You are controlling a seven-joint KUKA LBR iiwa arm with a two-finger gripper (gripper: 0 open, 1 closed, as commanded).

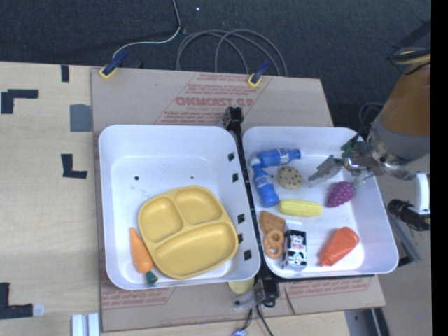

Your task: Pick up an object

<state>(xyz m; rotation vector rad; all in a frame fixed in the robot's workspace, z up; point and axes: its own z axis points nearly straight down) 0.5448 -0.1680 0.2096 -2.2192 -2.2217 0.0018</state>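
My gripper [341, 171] hangs over the back right part of the right bin [374, 208], fingers spread open with nothing between them. A bunch of purple grapes [341, 193] lies just below it. A round cookie [289, 178] sits to the left of its left finger [320, 171]. Also in this bin are two blue bottles [276, 157] [264, 187], a yellow corn cob [301, 207], an orange-red pepper [339, 246], a black-and-white carton [296, 249], a bread slice [271, 222] and a pretzel [273, 243].
The left bin [115, 159] holds a yellow divided plate [187, 231] and an orange carrot [141, 250] along its front left. A black divider [241, 173] runs where the bins meet. Cables [231, 47] lie behind the bench.
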